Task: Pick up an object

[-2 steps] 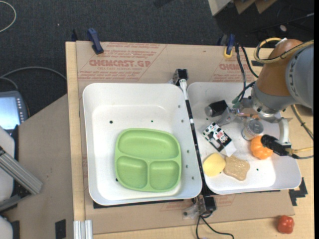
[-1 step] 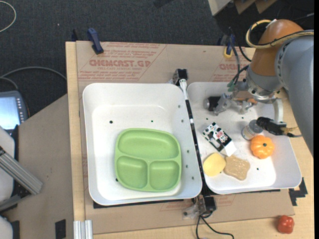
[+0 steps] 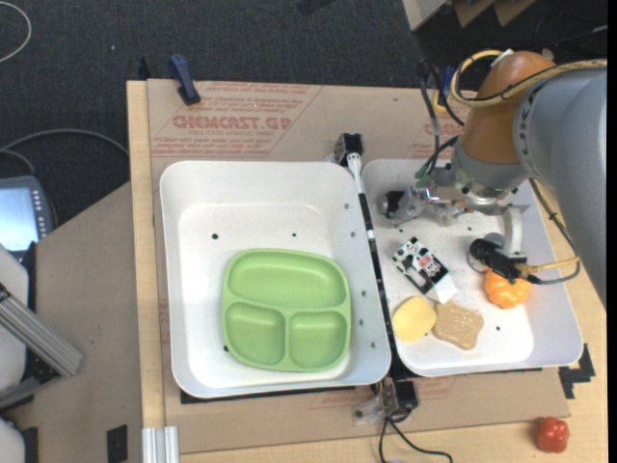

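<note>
— Patterned box [image 3: 419,262], black and white: where is it lying?
— It is lying flat in the right bin [image 3: 554,340], near that bin's left wall and about midway along it. Nothing is gripping it.
— What is sitting around the box?
— A yellow round piece [image 3: 414,318] is lying just below it, toward the near rim. A tan toast-shaped piece [image 3: 457,326] is resting below and to the right of the box, touching the yellow one. An orange thing [image 3: 507,290] is lying to the box's right, well apart from it. A small dark thing [image 3: 391,204] is sitting above and to the left of the box.
— And how is the arm standing?
— The arm [image 3: 569,133] is reaching in from the right, beyond the box. Its grey bulk is hanging over the far right corner, and its orange band [image 3: 494,114] is sloping down toward the wrist. The tool [image 3: 424,203] is pointing leftward above the box, just beside the dark thing and apart from the box itself.
— Is the tool clenching or releasing?
— I cannot tell from this angle.
— Anything to the box's left?
— A green divided plate [image 3: 286,309] is lying in the left bin [image 3: 193,210], across the shared wall.
</note>
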### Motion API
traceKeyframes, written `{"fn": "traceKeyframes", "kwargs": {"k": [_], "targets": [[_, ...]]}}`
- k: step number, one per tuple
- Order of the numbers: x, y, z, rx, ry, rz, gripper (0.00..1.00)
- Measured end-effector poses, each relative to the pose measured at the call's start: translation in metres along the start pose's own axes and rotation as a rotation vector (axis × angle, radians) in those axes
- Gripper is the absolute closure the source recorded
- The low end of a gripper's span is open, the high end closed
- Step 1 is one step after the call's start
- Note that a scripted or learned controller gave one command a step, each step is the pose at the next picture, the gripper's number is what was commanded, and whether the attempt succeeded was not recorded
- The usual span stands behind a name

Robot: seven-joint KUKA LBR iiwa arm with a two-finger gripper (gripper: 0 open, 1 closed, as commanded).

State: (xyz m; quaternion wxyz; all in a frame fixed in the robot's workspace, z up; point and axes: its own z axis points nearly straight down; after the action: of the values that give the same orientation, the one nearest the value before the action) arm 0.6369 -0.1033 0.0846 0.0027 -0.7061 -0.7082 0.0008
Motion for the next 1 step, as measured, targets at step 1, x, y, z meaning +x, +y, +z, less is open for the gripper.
{"fn": "traceKeyframes", "kwargs": {"k": [1], "targets": [[-0.0727, -0.0451, -0.0004, 0.000, -0.003, 0.010, 0.00]]}}
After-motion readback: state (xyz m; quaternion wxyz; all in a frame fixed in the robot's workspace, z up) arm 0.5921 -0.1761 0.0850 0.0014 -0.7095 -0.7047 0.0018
